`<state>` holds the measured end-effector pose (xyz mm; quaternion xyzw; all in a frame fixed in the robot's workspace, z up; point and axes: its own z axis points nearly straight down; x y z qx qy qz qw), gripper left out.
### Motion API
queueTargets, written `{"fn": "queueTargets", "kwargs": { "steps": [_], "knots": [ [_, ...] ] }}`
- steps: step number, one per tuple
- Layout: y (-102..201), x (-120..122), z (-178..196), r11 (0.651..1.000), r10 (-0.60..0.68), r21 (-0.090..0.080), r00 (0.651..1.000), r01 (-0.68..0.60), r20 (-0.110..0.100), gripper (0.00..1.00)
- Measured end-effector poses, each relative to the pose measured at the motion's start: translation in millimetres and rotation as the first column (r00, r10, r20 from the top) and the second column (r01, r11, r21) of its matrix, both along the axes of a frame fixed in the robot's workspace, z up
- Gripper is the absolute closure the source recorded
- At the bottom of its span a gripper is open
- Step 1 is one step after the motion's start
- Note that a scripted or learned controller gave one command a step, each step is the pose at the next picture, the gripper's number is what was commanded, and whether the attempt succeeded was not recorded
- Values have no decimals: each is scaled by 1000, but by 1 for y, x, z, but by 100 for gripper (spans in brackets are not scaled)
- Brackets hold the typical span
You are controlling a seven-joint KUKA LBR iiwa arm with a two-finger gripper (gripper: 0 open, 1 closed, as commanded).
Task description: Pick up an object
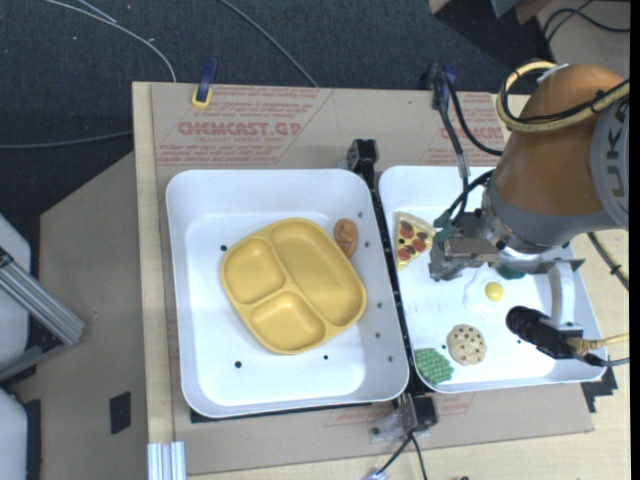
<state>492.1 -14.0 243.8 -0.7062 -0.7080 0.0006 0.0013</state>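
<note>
In the right bin [428, 184] lie a pizza slice [409, 238], a small yellow ball-like piece [493, 291], a round cookie [466, 344] and a green piece [433, 365]. My gripper [452, 259] hangs over the right bin, just right of the pizza slice and above-left of the yellow piece. I see nothing between its fingers. The left bin [200, 298] holds a yellow divided plate [292, 284] with a brown oval piece [346, 235] at its upper right edge.
The grey arm with its orange band [555, 158] covers the upper right of the right bin. A black divider clip [362, 155] sits between the bins at the back. The bench's cardboard surface [260, 118] surrounds both bins.
</note>
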Motion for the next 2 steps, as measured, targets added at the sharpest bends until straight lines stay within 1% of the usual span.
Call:
{"fn": "queueTargets", "kwargs": {
  "steps": [2],
  "knots": [
    [99, 5, 2, 1000, 3, 0, 1000, -3, 4, 100]
  ]
}}
